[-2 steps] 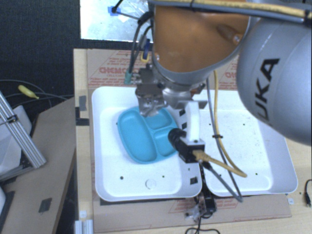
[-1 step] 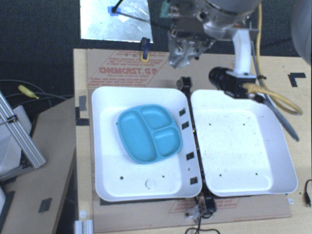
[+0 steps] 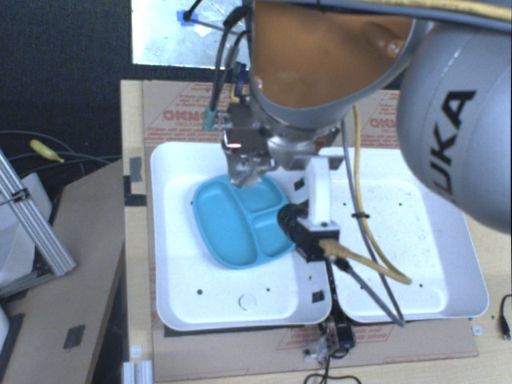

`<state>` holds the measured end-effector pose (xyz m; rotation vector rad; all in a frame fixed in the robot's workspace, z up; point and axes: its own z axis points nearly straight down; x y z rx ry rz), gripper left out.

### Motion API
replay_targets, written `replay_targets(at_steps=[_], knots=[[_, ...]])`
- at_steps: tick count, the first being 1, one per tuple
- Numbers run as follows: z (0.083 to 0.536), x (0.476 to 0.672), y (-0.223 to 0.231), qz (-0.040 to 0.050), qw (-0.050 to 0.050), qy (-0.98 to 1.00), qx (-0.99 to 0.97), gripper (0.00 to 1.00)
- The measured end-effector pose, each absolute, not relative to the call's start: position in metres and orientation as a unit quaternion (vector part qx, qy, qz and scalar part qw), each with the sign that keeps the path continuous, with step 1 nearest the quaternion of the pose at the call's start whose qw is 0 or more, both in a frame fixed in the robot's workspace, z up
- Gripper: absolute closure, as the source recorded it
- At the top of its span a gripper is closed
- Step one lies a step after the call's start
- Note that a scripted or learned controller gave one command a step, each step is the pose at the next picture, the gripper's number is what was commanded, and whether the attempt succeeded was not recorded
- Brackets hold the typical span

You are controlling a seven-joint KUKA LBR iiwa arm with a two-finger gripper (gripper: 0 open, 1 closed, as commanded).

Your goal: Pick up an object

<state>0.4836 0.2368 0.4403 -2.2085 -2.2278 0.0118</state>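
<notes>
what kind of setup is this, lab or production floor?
Likely a robotics lab test bench. A KUKA arm reaches over two shallow white bins set on cardboard, one holding a blue divided tray, with loose cables trailing across the other.

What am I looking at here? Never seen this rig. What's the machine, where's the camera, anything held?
One fixed camera looks down at a slant on a bench. The big grey and orange shape is a KUKA robot arm reaching in from the right. Below it sit two shallow white bins: the left bin and the right bin. A blue divided tray lies in the left one. The gripper is down at the tray's far edge; I cannot tell whether it grips anything.
</notes>
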Motion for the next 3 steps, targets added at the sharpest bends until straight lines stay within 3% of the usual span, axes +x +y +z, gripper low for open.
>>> replay_targets(at_steps=[1,2,3], knots=[[0.540,0.487,0.196,-0.0052,-0.002,-0.707,-0.708,1.00],[0.535,0.526,0.186,-0.0015,-0.001,-0.707,-0.707,1.00],[0.486,0.506,0.075,0.0019,0.000,-0.703,-0.711,1.00]])
